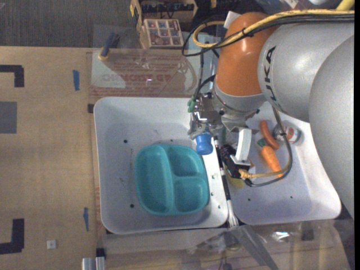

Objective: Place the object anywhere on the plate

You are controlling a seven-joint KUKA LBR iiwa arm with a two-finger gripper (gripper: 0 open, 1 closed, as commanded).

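The teal divided plate [171, 180] lies in the left bin [112, 122]. Just beyond its far right corner hangs the gripper [201, 133], a small blue object [203, 144] at its tip; whether its grip is closed I cannot tell. Right of the plate, carrots [270, 151] lie in the other bin [304, 201].

Grey arm [315, 66], orange wrist band [242, 52], black lettering, yellow cable [270, 20] alongside.
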